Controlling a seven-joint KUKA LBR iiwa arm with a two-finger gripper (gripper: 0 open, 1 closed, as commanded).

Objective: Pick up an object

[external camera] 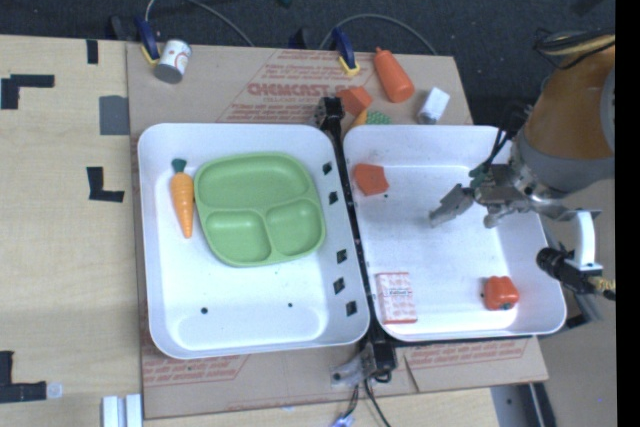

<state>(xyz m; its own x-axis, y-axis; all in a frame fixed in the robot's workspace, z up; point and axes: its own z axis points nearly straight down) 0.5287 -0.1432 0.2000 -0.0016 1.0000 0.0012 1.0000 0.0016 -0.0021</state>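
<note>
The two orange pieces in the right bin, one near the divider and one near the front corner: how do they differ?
The orange block near the divider sits at the right bin's far left and looks slightly larger and boxier. The orange piece near the front corner lies at the near right, close to the wall, and looks smaller and rounder. The hand is closer to the block. Both are orange, small, and rest untouched on the bin floor.

One fixed camera looks down aslant on both bins (150, 215).
</note>
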